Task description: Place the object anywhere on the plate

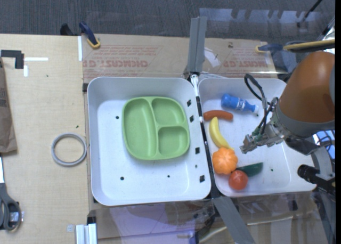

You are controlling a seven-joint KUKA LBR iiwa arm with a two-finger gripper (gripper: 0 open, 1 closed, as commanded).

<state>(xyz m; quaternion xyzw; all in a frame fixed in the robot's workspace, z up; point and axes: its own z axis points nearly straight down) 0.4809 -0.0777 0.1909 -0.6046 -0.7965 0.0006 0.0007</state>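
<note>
Plate (156, 127) waits in the left bin (101, 147); toy food sits in the right bin (277, 181).

Nearest lie a red tomato (238, 180) and dark green vegetable (252, 168), then an orange (224, 160), a banana (217, 132), a sausage (218, 114) and, farthest, a blue bottle (238, 103). The gripper (254, 141) hovers just right of the orange; whether it's clenched I can't tell. The object isn't picked out yet. These look like light, stiff, smooth plastic, best pinched across the middle. Pale green, the plate has three compartments.
</note>
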